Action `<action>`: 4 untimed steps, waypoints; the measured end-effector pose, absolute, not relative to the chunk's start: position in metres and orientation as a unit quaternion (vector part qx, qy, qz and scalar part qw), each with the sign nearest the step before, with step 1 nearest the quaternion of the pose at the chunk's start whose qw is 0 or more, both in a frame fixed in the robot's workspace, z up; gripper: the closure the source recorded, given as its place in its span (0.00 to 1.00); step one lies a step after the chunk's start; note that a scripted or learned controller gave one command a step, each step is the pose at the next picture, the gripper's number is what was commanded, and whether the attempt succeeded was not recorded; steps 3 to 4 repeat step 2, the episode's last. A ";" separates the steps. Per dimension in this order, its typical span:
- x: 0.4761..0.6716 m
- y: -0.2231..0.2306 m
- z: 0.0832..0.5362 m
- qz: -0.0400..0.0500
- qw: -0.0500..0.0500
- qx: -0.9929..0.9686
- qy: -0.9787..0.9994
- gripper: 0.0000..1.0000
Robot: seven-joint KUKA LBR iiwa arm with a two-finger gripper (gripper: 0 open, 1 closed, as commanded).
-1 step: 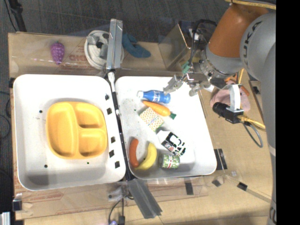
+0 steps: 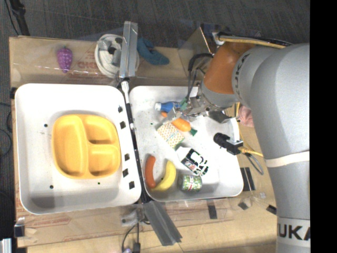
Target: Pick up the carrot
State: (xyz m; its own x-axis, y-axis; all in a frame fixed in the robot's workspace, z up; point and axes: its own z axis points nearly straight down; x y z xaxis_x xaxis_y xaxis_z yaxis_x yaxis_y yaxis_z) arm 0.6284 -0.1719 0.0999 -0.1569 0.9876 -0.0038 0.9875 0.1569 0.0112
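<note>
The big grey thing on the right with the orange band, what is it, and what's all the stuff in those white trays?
That is a robot arm, seen by one camera looking down at a slant. Its gripper is low over the right bin, just above a small orange carrot, which it is meant to pick up. I cannot tell whether it has hold of it. The same bin holds a banana, a red sausage-like piece, a green can and a patterned packet. The left bin holds a yellow divided tray.
</note>
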 end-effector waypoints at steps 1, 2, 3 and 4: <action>0.630 -0.170 0.112 0.004 0.005 0.647 0.763 1.00; 0.643 -0.124 0.219 -0.001 -0.001 0.704 0.710 1.00; 0.643 -0.124 0.219 -0.001 -0.001 0.704 0.710 1.00; 0.643 -0.124 0.219 -0.001 -0.001 0.704 0.710 1.00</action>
